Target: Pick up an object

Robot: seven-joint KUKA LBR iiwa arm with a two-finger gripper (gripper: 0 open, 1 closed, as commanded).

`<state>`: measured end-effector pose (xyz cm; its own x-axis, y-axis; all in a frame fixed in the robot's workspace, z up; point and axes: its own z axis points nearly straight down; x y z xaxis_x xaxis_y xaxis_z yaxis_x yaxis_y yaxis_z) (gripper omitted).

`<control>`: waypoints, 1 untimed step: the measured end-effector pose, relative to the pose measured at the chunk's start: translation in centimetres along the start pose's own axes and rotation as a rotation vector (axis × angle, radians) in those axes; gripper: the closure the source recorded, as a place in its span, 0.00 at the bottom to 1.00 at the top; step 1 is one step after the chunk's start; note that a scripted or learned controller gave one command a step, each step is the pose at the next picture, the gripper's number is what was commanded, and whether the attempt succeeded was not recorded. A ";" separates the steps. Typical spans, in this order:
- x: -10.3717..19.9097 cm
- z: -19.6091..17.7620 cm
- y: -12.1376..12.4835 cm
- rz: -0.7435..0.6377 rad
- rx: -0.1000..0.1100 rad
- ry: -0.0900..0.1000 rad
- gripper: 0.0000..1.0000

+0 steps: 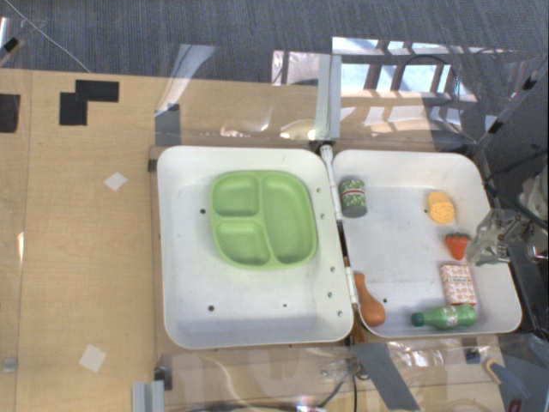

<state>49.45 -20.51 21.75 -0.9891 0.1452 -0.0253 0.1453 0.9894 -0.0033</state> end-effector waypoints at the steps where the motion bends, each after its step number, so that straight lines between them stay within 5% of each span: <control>1: -0.3 -1.2 0.0 -0.003 0.001 -0.009 1.00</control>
<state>49.71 -20.51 22.99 -0.9892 0.1425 -0.0341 0.1427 0.9897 -0.0047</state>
